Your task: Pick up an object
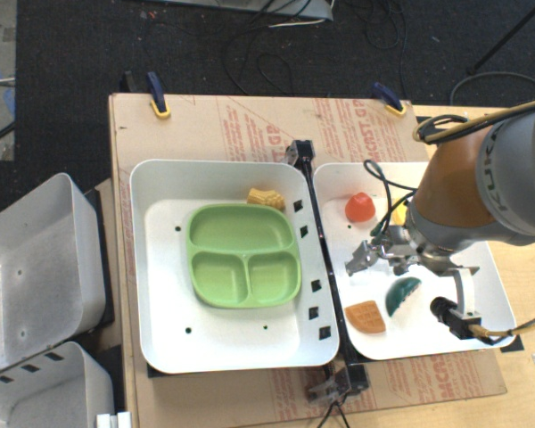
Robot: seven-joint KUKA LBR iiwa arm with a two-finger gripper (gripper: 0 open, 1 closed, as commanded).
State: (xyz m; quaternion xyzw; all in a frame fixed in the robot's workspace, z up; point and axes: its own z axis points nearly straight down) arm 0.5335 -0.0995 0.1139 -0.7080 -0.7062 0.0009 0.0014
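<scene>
We see two white bins: the left bin [152, 266] holds a light green divided plate [244, 255], plain and unpatterned, with a yellow ridged piece [266, 199] at its one o'clock. In the right bin [497, 306], a red object [360, 207] sits at eleven o'clock, a dark teal object [401, 294] near the middle, and an orange-tan piece [366, 316] at seven o'clock. The arm [481, 185] is grey with an orange band. The bench [223, 127] is tan cardboard with red printing.
</scene>
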